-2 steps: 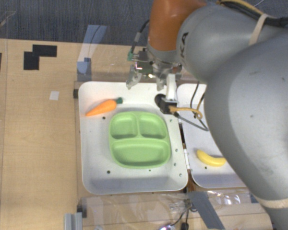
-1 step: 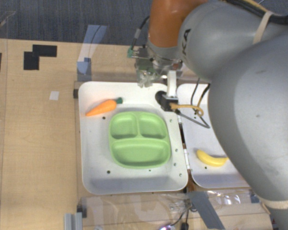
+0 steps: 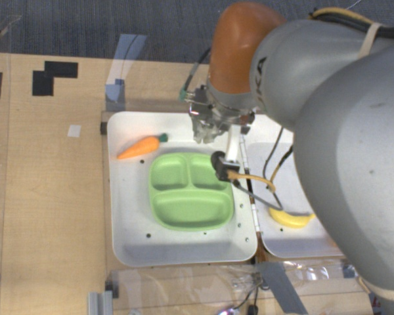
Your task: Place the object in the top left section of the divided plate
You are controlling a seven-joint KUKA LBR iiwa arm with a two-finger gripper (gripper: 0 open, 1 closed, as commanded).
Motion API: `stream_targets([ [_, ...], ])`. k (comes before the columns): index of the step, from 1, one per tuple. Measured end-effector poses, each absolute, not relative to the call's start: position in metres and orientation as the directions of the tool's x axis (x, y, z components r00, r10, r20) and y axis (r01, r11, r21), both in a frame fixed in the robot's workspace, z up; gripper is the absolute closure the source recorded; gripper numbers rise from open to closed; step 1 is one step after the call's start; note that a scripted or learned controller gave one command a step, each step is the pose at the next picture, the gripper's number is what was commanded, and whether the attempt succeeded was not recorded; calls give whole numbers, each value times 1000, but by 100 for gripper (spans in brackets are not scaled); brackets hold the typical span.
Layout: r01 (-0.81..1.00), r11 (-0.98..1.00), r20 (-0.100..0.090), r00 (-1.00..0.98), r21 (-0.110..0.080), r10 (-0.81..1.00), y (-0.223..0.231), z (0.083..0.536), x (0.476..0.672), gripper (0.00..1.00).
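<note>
A toy carrot (image 3: 141,147) lies in the left white bin (image 3: 128,231), at about 11 o'clock from the green divided plate (image 3: 153,192) and just beside its top left section. The gripper (image 3: 207,133) hangs above the plate's far rim; whether it is spread or closed cannot be told. The carrot lies at its 9 o'clock, long axis running 8 to 2 o'clock, leafy end nearer. A banana (image 3: 290,219) rests in the right bin (image 3: 287,186).
</note>
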State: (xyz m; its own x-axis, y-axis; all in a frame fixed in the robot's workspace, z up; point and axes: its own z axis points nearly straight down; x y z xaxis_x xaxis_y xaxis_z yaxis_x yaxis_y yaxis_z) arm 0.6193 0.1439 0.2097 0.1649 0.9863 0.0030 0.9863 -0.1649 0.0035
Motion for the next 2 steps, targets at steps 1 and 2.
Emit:
stream_targets([
  [1,976,-217,3,217,2,976,124,238,563,100],
  [2,976,-217,3,217,2,976,124,238,563,0],
])
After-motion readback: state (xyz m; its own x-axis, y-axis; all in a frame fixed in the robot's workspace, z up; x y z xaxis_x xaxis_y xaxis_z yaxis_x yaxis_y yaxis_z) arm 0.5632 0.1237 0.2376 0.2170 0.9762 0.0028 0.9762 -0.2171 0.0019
